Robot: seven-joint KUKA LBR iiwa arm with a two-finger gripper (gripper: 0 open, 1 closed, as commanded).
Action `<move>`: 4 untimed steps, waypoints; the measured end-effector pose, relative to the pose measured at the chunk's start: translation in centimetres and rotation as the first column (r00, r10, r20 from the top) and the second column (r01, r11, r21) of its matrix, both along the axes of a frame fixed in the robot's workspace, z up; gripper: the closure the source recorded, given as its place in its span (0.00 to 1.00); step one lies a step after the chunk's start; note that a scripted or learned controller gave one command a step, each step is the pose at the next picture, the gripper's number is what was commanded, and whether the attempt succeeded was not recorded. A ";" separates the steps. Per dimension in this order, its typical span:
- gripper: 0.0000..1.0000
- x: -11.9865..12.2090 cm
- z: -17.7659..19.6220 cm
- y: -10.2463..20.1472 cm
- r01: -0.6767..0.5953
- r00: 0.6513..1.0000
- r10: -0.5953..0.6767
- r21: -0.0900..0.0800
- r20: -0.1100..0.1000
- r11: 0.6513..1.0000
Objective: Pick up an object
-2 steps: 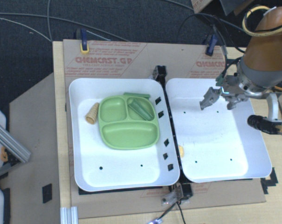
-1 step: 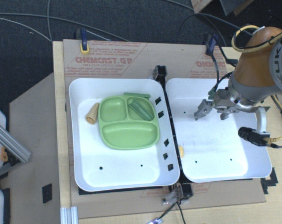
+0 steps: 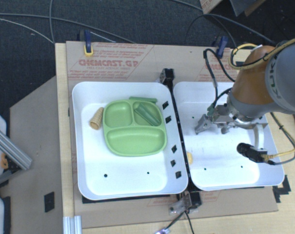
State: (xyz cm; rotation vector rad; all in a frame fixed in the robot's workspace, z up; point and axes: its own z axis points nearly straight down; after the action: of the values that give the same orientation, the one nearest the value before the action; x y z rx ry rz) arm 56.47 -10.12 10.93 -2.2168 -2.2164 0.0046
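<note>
A green divided plate point(image 3: 134, 129) lies in the left bin point(image 3: 127, 182). A darker green piece point(image 3: 148, 113) rests in the plate's upper right compartment. A tan cone point(image 3: 95, 118) lies on the bin floor just left of the plate. My gripper point(image 3: 206, 123) hangs low over the right bin point(image 3: 225, 172), near its upper left part, pointing left, with the orange-banded wrist point(image 3: 252, 87) above it. I see nothing held in it. A small yellowish bit point(image 3: 188, 158) sits at the right bin's left rim.
A black divider with clips point(image 3: 173, 130) runs between the two bins. Cables point(image 3: 279, 155) trail from the wrist across the right bin's right side. Blue clamps point(image 3: 88, 42) hold the cardboard base at the back.
</note>
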 end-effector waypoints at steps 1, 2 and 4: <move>1.00 0.2 1.5 0.0 0.000 1.000 0.000 -0.001 0.007 1.000; 1.00 -0.3 6.6 -1.0 0.001 1.000 -0.001 -0.004 0.011 1.000; 1.00 -0.4 11.0 4.3 -0.005 1.000 0.005 -0.001 0.010 1.000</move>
State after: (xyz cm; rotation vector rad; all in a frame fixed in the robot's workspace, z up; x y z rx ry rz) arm 56.11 -5.77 21.89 -2.2164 -2.2280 -0.0046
